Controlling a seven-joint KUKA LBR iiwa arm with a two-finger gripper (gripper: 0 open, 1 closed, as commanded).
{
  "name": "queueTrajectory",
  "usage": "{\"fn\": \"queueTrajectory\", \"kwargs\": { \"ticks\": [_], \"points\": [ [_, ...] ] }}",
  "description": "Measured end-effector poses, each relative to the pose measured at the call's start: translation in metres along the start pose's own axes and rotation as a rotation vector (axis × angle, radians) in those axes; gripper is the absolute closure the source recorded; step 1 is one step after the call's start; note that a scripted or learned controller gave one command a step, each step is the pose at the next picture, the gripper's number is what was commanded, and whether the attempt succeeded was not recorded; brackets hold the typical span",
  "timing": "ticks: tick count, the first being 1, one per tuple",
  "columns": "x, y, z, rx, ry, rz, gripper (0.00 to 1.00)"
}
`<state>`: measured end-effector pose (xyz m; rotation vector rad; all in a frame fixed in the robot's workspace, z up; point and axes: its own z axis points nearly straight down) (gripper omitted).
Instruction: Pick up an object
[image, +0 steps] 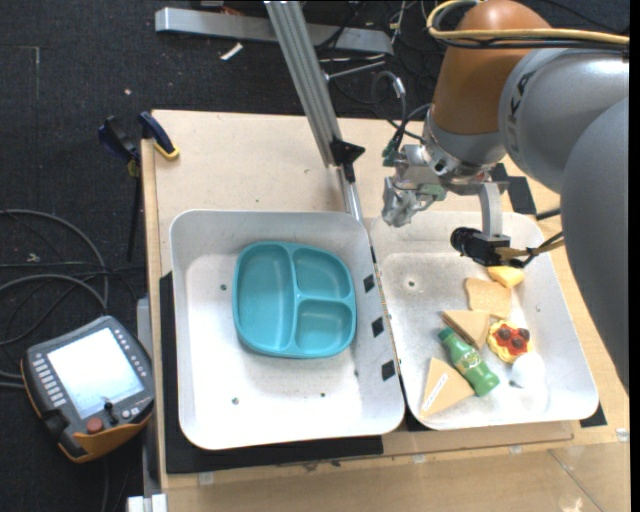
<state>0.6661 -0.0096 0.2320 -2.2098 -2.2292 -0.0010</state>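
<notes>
From my remote station, the grey arm is looming closest to the lens, filling the upper right with its orange band curving above the wrist. Under it the bench is carrying two shallow white bins side by side. The left bin is holding a teal divided plate, lying flat near the bin's middle with its three compartments facing up. The right bin is holding the small pieces, all gathered toward its right half and well apart from the tool: a tan slice, a yellow piece just above it at the bin's far edge, a tan wedge, a second wedge lying nearest the front rim, a green bottle lying tilted between the two wedges, a red-and-yellow toy just beside the bottle's upper end, and a whitish lump near the right rim. The gripper is hanging over the far left corner of the right bin, near the seam between the bins, above bare floor; I am seeing nothing between its fingers, and I cannot tell how far apart they are standing. Off the bench at lower left, a handheld control pendant is lying on the dark floor.
</notes>
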Motion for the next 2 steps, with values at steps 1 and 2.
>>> {"fn": "queueTrajectory", "kwargs": {
  "ticks": [1, 2],
  "points": [
    [0.054, -0.003, 0.009, 0.0, 0.0, 0.001, 1.0],
    [0.101, -0.006, 0.007, -0.002, -0.001, 0.001, 1.0]
  ]
}}
